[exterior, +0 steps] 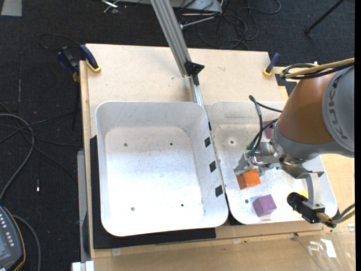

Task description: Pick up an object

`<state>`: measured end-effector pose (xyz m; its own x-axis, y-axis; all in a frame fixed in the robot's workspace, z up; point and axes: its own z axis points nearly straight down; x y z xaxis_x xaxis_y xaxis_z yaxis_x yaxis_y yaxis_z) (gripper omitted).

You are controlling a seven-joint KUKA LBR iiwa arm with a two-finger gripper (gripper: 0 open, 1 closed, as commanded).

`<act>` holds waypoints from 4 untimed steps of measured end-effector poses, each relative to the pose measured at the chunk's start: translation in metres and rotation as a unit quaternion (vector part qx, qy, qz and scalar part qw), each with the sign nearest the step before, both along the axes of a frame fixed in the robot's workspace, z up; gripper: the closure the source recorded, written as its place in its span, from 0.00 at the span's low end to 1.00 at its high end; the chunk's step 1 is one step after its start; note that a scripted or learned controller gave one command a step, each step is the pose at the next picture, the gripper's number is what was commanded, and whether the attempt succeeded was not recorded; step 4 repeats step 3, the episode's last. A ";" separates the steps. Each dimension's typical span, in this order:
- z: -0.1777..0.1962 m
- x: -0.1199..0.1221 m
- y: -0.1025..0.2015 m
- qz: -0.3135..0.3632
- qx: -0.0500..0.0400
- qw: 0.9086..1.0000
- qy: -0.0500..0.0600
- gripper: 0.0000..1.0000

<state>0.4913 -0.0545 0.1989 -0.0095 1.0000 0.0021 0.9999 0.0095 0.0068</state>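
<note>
1. Dark carpet with loose cables surrounds a wooden bench (146,72), and on it two shallow white bins stand side by side, touching along their inner walls.
2. In the left bin (149,165) I see only small dark specks on the floor.
3. In the right bin (234,126) lie the things to pick: an orange block (249,180) near the middle and a purple block (264,205) closer to the front rim, a little apart from each other.
4. From the right the grey arm (316,117) reaches over this bin, and its gripper (251,164) is just above the orange block, at its far edge or perhaps touching it.
5. I cannot tell if the claw is spread or pressed together, because the wrist hides its tips. The block is not visibly between them, so I do not count it as held.
6. My judgement of the risks:
   - The gripper seems placed toward one edge of the orange block, so a closing could push it away or catch only a corner, and it would slip when lifted.
   - The block sits tilted to the bin walls, which may give a poor grip on the faces.
   - The purple block is near enough that a sliding orange block could hit it.
</note>
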 end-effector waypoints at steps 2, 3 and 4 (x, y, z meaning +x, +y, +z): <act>0.033 -0.001 0.047 -0.004 -0.001 1.000 0.003 1.00; 0.041 0.053 0.119 0.000 0.000 1.000 0.002 1.00; 0.041 0.053 0.119 0.000 0.000 1.000 0.002 1.00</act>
